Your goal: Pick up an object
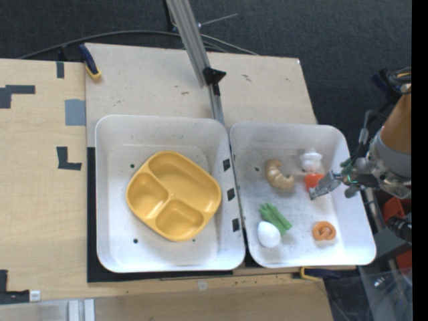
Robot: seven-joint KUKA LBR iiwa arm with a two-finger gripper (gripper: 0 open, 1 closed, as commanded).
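Two white bins sit side by side on the counter (167,85). The left bin (107,179) has a yellow divided plate (174,194) lying flat in it, and the right bin (354,246) has all the small stuff.

Hard-to-read bits first: the arm (398,136) is cut off at the right edge, so you only get the orange band, some grey wrist and a tangle of hardware. The gripper (326,187) pokes in over the right bin's right side, low and angled toward the left. Its tips are a blurry grey smear and honestly I can't tell if the fingers are spread or pressed together. They sit right up against a small red object (312,180), touching or overlapping it from this angle, but I can't see it between them.

Just above the red thing is a small white object (311,160), too fuzzy to name. To the left is a tan lumpy piece (279,176). Lower down, a green leafy thing (275,217) lies touching a white egg (269,234), and an orange ring-shaped item (324,231) sits near the bottom right, apart from the rest.
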